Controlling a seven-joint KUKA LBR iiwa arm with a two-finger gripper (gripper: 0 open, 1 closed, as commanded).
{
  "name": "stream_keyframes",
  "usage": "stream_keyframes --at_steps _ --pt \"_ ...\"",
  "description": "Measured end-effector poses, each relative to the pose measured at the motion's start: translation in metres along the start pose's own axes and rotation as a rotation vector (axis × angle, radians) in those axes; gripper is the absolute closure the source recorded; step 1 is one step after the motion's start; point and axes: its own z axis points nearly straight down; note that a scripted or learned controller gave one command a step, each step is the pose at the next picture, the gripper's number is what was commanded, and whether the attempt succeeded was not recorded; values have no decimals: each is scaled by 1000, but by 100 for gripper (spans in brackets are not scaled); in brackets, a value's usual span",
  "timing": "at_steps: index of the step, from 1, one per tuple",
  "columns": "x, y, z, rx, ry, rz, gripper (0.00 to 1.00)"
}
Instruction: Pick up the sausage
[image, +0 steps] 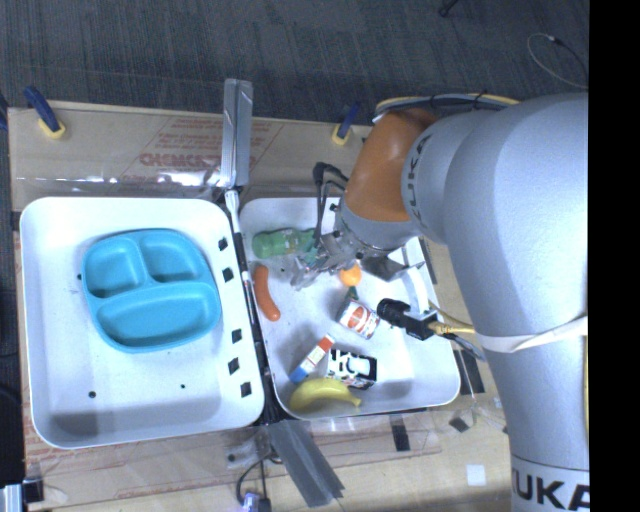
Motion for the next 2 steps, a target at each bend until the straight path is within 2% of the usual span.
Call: stream_keyframes --at_steps 2 --pt "1 -2 -12 13 4 -7 100"
